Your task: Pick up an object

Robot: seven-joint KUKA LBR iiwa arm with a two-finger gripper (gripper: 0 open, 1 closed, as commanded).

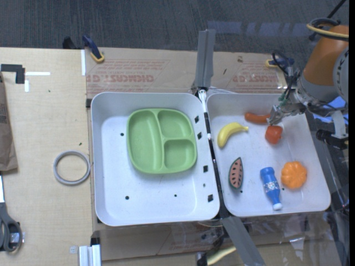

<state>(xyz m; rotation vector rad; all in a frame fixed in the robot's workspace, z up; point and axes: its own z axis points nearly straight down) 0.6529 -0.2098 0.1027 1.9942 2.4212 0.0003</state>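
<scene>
Brown cardboard [138,71] with mirrored red lettering, unreadable, covers the table [41,126] under two shallow white bins. The left bin [105,165] holds a green divided plastic plate [162,141]. In the right bin [316,198], the tool [275,117] hangs just above a small red tomato-like toy [273,134]; its grip cannot be judged.
</scene>
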